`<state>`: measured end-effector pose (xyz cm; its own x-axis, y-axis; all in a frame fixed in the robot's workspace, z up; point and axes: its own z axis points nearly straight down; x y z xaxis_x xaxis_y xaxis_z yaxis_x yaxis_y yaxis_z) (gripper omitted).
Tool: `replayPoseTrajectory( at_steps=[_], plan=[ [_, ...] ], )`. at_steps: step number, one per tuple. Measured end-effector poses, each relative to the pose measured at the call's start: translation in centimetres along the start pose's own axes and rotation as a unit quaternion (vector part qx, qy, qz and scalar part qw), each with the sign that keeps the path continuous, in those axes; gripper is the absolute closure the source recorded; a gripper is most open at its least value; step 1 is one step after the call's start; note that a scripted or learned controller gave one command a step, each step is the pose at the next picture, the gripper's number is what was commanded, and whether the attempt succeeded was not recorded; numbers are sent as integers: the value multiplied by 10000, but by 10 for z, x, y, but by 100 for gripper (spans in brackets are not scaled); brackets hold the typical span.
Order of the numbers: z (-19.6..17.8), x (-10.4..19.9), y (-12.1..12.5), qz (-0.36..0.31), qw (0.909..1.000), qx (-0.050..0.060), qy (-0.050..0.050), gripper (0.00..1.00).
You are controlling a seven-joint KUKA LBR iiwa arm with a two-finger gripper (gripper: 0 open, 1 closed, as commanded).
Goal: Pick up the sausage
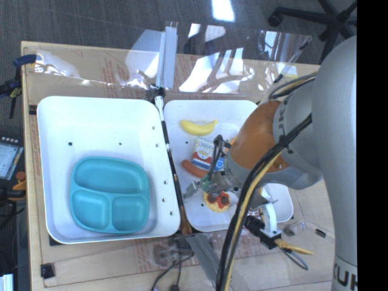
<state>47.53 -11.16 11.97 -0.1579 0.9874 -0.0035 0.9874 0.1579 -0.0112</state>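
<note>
Sausage (195, 168) beside carton (204, 152) (banana (198, 126) beyond)

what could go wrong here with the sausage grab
1. The sausage lies tight against the small carton and close to the orange-and-red toy food, so the claw may catch or shove a neighbour instead.
2. The sausage sits near the right bin's left wall, so a nudge could push it against that wall, where it may be harder to grip.
</note>
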Motion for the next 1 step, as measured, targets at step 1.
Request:
replayPoseTrajectory(
  at_steps=[1],
  plan=[
    [25,-2,3,-11,9999,-90,-70,0]
  ],
)
